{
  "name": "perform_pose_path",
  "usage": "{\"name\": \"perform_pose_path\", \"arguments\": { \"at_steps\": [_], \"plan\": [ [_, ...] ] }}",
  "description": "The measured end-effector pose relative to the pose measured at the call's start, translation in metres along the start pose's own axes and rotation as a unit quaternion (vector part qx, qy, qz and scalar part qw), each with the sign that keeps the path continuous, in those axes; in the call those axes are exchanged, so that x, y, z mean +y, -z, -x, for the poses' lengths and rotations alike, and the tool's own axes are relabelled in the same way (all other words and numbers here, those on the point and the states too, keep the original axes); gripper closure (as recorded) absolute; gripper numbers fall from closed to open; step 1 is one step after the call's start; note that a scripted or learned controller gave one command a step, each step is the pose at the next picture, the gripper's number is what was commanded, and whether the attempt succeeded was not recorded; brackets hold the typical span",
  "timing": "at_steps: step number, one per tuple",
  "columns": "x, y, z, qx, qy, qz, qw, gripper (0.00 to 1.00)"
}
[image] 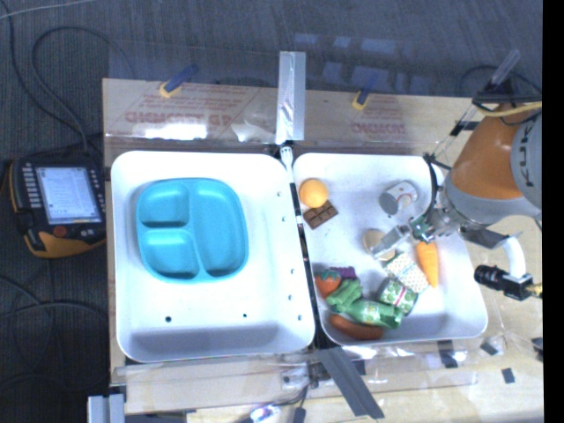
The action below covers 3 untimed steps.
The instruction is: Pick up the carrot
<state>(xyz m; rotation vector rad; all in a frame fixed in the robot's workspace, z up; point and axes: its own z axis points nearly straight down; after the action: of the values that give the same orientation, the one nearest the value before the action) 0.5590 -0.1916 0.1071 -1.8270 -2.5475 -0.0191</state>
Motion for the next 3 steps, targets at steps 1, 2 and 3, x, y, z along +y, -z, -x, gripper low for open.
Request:
{"name": "perform_pose_path", "arguments": {
  "at_steps": [1,2,3],
  "plan": [
    [-0.021,-0.013,0.009,-0.006,0.134,0.009,0.9909,0.00],
    [-0.022,-0.006,0.011,-0.008,0.133,0.009,0.9911,1.00],
    [0.118,0.096,-0.006,-0.008,-0.051,-0.003,0.9987,1.00]
  ]
}}
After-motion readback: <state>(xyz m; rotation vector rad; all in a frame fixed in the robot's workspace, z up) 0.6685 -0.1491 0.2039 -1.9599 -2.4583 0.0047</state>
